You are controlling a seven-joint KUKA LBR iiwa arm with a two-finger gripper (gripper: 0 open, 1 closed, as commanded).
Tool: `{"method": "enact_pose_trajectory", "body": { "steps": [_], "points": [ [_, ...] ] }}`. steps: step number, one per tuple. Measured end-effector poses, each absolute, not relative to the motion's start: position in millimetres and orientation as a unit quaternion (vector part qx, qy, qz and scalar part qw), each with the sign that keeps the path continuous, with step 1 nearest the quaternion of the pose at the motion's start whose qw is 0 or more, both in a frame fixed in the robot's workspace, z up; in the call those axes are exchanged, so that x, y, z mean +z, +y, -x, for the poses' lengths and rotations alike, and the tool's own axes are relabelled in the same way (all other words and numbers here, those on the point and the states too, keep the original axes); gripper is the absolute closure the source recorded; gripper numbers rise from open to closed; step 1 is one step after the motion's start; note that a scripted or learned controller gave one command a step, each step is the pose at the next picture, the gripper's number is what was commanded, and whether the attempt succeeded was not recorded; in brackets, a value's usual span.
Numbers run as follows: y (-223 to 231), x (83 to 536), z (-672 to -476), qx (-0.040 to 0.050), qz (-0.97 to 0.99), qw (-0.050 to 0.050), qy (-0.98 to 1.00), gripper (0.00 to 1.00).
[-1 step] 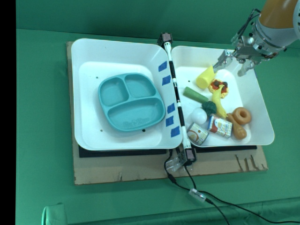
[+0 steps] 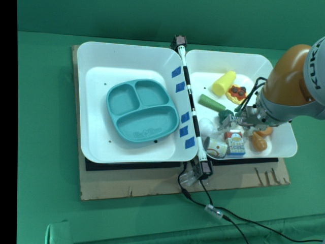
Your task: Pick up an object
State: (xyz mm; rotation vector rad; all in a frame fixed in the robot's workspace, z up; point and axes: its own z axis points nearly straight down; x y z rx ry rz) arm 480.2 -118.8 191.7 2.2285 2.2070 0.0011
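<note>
Arm reaches in from the right, gripper [image 2: 229, 121] low over the clutter in the right bin [image 2: 203, 60], roughly mid-bin toward its front edge. Cannot tell whether anything is grasped; the tool tip is lost against the items. Step in hand, judged: descent or grasp attempt, no lift yet.

Candidate objects sit just beside the gripper: a dark teal item [image 2: 225, 115] touching or under it, a small printed carton [image 2: 234, 142] at the front edge, a white cup [image 2: 216, 147] near the front left corner, and an orange piece [image 2: 259, 142] toward the front right. A green stick [image 2: 212, 103], yellow cylinder [image 2: 224, 83] and pizza slice toy [image 2: 236, 92] lie toward the back.

Next move calls for a clean close on one item, then a straight lift clear of its neighbours.

The left bin [image 2: 94, 60] holds a teal divided plate [image 2: 142, 110], with embossed text near its front edge, unreadable. "KU" is visible on the arm [image 2: 292, 85]. Carton print too small to read.
</note>
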Motion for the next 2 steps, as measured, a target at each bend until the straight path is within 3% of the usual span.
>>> {"method": "enact_pose_trajectory", "body": {
  "steps": [1, 2],
  "points": [
    [-122, 204, -482.0, 0.0016, -0.714, 0.007, 0.700, 1.00],
    [-50, 281, -487.2, 0.0023, -0.709, 0.004, 0.705, 1.00]
  ]
}}
